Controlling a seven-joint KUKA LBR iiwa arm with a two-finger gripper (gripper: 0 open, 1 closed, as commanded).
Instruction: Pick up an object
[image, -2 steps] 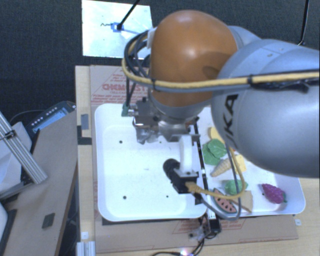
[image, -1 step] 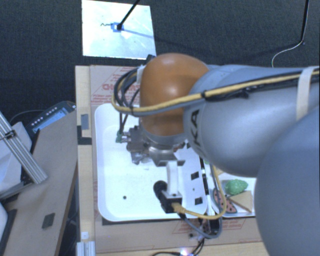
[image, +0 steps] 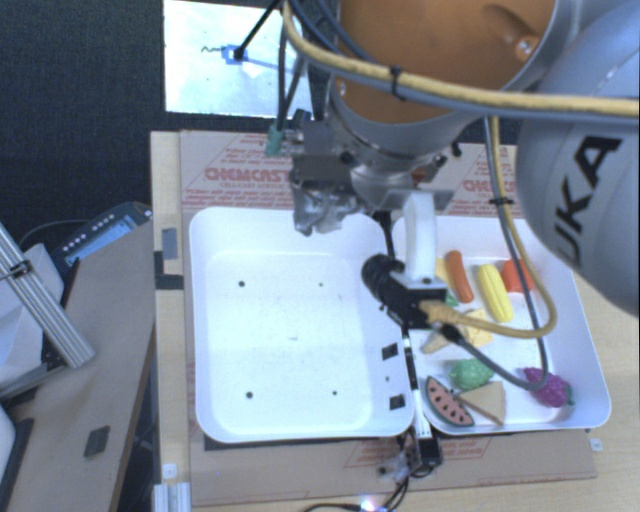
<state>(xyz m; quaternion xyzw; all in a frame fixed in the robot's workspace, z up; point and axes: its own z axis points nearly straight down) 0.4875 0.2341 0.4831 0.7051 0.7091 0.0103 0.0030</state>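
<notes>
My gripper (image: 320, 212) hangs over the far edge of the left bin (image: 215, 330), near its right corner, and nothing shows in its grasp. The toy food lies in the right bin (image: 585, 375). At the far end are an orange-red sausage (image: 457, 275), a yellow corn cob (image: 493, 292) and an orange piece (image: 517, 275). Toward the near end are a green piece (image: 470, 375), a watermelon slice (image: 448, 402), a tan wedge (image: 488, 402) and purple grapes (image: 548, 386). A pale yellow piece (image: 448, 338) is partly hidden by cables.
The arm's large orange and grey body fills the upper right and covers the far part of the right bin. A yellow cable (image: 500, 325) loops over the food. The divider between the bins carries black clips (image: 392, 352). Cardboard (image: 235, 165) lies under both bins.
</notes>
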